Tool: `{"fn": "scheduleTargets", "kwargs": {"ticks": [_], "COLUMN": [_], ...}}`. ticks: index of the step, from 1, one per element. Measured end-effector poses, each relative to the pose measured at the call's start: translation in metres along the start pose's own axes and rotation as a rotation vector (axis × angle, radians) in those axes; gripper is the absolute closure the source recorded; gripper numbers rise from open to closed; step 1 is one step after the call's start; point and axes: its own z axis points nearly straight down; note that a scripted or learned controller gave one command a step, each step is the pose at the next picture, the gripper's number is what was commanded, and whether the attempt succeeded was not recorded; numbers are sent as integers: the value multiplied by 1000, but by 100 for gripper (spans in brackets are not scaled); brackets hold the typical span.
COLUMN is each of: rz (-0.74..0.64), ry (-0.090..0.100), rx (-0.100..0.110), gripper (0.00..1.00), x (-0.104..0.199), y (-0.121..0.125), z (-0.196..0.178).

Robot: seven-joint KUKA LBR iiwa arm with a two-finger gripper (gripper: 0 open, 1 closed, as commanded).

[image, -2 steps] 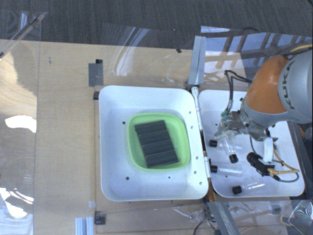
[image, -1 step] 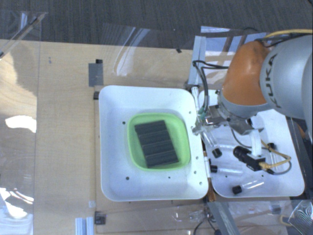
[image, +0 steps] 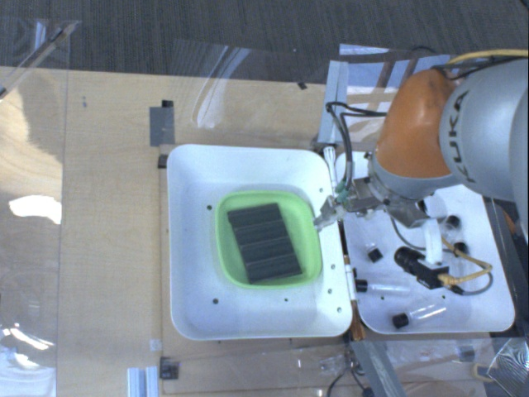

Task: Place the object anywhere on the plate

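Hand (image: 326, 213) hovering at the green plate (image: 308, 251) rim — grip state indiscernible — dark ridged object (image: 264, 243) lying flat on that plate, left bin (image: 190, 246).

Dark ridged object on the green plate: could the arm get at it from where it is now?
Probably yes. The dark ridged object lies uncovered on the green plate, and the gripper sits just beside the plate's right rim.

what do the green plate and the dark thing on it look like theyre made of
The green plate looks like smooth plastic: even colour, rounded corners, a soft sheen. The dark ribbed block looks matte, perhaps rubber or foam; the view leaves that open.
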Motion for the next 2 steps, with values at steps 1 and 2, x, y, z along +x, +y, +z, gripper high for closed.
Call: {"fn": "scheduleTargets", "kwargs": {"ticks": [1,2], "rz": [141,186], "ry": [-3,-7], "rx": [-1,-4], "gripper": [0,0], "x": [-80,-208], "y": [-11,-47], "z": [-62,-157]}}
